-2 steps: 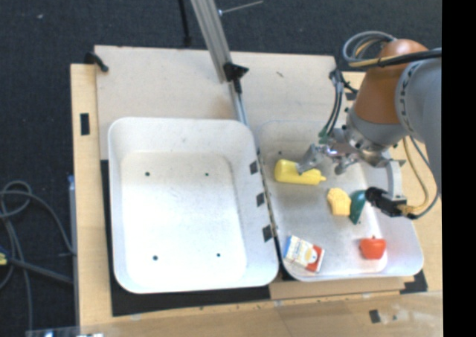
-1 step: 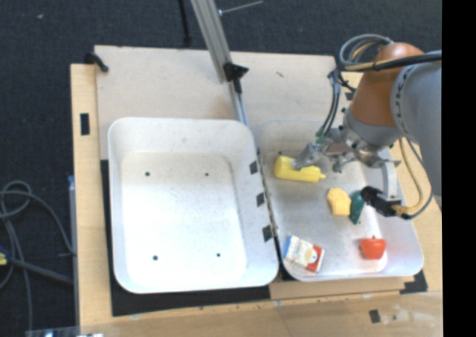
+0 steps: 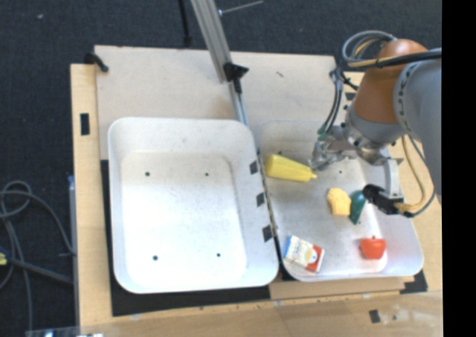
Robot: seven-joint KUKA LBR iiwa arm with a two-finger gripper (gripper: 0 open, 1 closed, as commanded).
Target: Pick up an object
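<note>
Down in the right bin (image 3: 297,135) my gripper (image 3: 321,158) hangs just right of a yellow corn-like piece (image 3: 288,169), its tip close to the piece's pointed end. A small yellow piece (image 3: 338,201) and a dark green piece (image 3: 358,207) lie side by side in the middle of that bin. A red piece (image 3: 372,248) sits near the front right corner, and a small red and white carton (image 3: 303,254) lies at the front left. The fingers are too small and dark to read.
The left bin (image 3: 119,179) stands beside the right one, with a black clip strip between them. A slanted aluminium rail (image 3: 212,23) rises behind the bins. Cables (image 3: 405,194) loop off the wrist over the right bin's right side.
</note>
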